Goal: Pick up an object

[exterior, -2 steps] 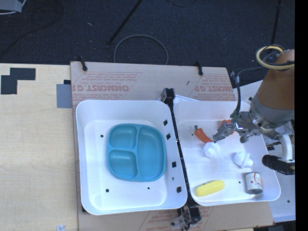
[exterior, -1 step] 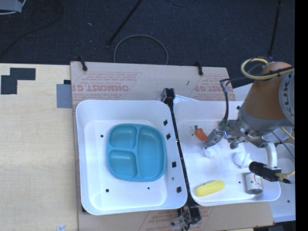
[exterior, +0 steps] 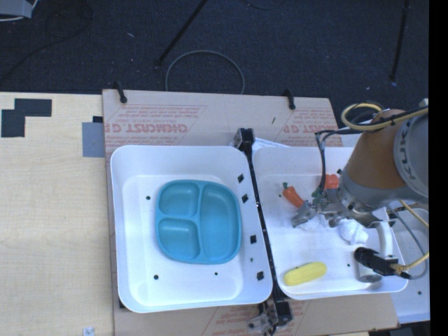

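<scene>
My gripper hangs low over the middle of the right bin, at the end of the arm reaching in from the right. Just up and left of it lies a small orange carrot-like toy with a green tip, apart from the gripper. Beside the wrist, on its right, rests a white crumpled object. A yellow oblong object sits near the bin's front edge. Another small orange piece shows behind the gripper, partly hidden by the arm. Nothing is visibly held.
The left bin holds a blue divided plate in its middle. A black divider runs between the two bins. Cardboard lies under and behind both bins.
</scene>
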Tool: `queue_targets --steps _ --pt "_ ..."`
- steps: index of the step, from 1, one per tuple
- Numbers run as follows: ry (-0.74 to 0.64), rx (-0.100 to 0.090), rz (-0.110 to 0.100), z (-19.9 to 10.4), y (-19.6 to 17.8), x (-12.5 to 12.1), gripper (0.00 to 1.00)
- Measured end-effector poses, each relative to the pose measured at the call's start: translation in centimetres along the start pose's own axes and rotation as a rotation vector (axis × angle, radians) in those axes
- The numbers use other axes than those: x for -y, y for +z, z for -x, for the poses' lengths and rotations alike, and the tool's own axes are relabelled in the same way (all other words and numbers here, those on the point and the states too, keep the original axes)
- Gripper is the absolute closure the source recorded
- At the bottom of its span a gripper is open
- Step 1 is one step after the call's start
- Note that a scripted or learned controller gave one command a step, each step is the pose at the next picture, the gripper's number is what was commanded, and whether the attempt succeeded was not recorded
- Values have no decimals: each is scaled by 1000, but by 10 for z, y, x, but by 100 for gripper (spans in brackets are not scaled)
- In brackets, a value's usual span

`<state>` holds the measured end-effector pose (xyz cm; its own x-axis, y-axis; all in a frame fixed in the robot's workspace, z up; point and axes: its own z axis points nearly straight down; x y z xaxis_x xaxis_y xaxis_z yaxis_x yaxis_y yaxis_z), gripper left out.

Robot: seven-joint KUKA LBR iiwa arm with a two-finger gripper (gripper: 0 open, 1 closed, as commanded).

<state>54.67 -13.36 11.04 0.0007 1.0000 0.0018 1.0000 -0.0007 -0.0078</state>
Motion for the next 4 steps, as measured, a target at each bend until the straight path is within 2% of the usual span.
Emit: queue_targets --steps 1,4 --pt "5 0 2 1 -12 0 100" --pt "-1 3 10 7 -163 10 100"
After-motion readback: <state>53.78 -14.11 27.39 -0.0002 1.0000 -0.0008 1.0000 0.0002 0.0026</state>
